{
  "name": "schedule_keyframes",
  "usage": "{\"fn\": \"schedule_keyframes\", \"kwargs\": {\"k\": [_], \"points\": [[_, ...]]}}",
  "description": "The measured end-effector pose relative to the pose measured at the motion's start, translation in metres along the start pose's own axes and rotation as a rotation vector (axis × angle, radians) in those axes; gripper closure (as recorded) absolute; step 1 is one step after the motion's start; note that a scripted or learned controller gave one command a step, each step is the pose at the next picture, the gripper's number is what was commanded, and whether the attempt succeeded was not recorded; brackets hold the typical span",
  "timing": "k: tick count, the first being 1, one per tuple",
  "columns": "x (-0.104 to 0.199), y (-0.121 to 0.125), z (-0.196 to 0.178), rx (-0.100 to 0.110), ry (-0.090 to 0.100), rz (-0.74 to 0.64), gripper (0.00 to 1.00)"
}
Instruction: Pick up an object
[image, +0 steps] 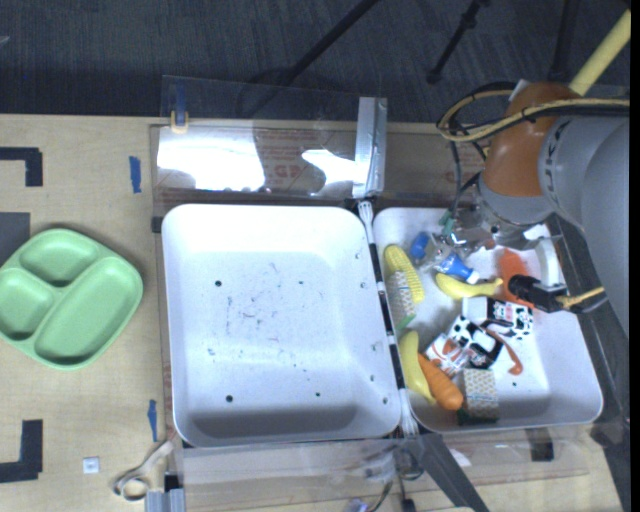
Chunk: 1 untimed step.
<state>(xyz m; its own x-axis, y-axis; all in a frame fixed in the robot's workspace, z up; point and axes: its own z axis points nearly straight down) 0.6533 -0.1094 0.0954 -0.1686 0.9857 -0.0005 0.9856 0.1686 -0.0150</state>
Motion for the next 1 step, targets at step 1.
{"fn": "schedule_keyframes", "kwargs": {"k": [1], "points": [[0.0768, 0.0137, -0.0906, -0.017, 0.001, 0.076, 1.0]]}}
